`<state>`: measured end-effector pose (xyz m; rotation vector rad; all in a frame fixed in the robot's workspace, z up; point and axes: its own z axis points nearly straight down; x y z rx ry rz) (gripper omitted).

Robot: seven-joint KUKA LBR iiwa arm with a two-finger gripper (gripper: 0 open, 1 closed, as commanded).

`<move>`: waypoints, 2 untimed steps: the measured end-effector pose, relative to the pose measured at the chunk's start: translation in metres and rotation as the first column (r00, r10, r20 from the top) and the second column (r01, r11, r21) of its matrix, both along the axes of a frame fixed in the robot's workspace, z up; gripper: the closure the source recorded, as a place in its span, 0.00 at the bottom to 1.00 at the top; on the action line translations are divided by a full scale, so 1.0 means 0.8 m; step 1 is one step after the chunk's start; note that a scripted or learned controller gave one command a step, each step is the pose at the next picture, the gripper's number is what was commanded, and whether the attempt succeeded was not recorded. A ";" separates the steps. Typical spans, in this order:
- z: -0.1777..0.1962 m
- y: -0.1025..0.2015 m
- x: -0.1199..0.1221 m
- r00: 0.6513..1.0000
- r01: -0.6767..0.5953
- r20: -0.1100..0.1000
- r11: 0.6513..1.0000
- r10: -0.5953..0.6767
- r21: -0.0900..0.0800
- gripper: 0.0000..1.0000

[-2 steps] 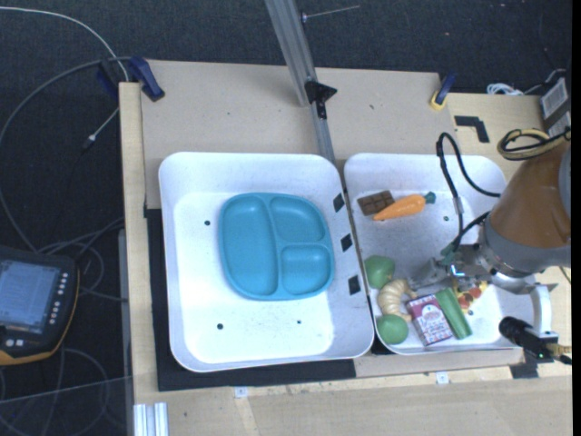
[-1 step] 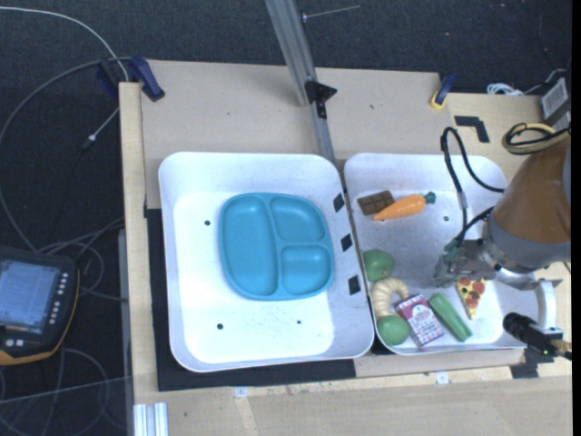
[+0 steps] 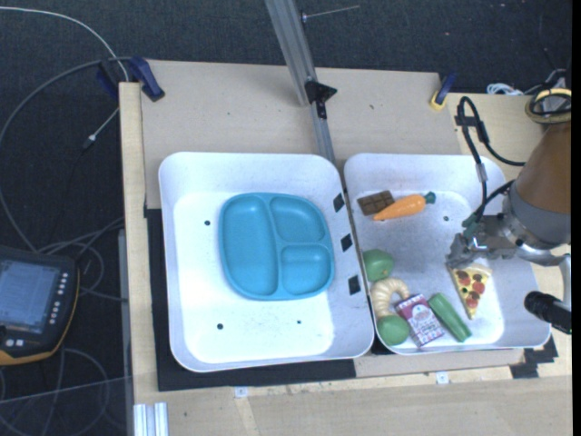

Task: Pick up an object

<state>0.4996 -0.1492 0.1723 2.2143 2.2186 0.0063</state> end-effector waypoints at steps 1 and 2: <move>0.079 -0.003 -0.003 1.000 0.000 0.001 1.000 0.000 0.000 1.00; 0.088 -0.003 -0.002 1.000 0.000 -0.005 1.000 0.000 0.001 1.00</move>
